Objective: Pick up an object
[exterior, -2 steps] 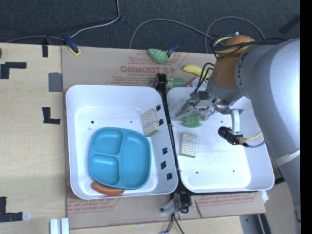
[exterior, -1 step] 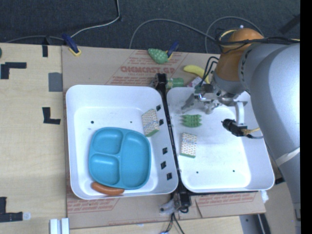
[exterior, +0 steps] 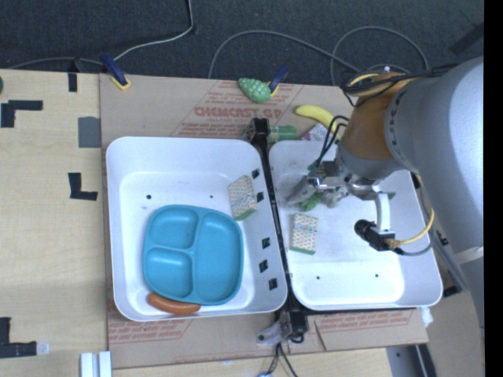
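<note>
My gripper (exterior: 313, 192) is low in the right bin (exterior: 369, 289), near its left wall, at the end of the grey arm with the orange band (exterior: 376, 128). A small green object (exterior: 308, 203) lies right at the gripper's tip, partly hidden by it. Whether it is held I cannot tell. Just below, a patterned green and white sponge (exterior: 305, 233) lies flat on the bin floor, apart from the gripper.
The left bin (exterior: 130, 163) holds a blue divided plate (exterior: 193, 254), an orange sausage-like piece (exterior: 173, 304) at the plate's near edge, and a second sponge (exterior: 244, 196) leaning on the right wall. Behind the bins lie a yellow banana (exterior: 314, 115) and a green toy (exterior: 255, 89).
</note>
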Controlling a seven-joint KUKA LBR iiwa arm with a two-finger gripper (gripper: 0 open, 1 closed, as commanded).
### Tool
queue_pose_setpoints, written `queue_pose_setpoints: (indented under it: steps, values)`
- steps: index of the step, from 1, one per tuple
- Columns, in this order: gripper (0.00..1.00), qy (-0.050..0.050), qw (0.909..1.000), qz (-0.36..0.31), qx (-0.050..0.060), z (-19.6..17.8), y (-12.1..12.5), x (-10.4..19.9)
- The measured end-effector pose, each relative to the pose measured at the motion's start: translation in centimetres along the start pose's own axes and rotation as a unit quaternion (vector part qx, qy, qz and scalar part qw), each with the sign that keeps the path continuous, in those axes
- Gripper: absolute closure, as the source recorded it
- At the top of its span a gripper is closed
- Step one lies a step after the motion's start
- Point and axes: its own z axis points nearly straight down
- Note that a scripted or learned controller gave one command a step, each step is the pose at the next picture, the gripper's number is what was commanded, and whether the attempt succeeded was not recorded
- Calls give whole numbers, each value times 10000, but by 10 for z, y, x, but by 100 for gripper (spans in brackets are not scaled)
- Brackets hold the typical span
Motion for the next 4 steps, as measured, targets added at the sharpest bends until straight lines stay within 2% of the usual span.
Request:
queue_pose_setpoints:
  steps: [1,2,3,4]
  values:
    - [100,-9,10000,4,-7,-10,0,-1]
    - [0,-8,10000,5,-7,-10,0,-1]
    - [0,4,10000,-6,-7,0,39,-11]
    - [0,3,10000,-11,-5,1,58,-12]
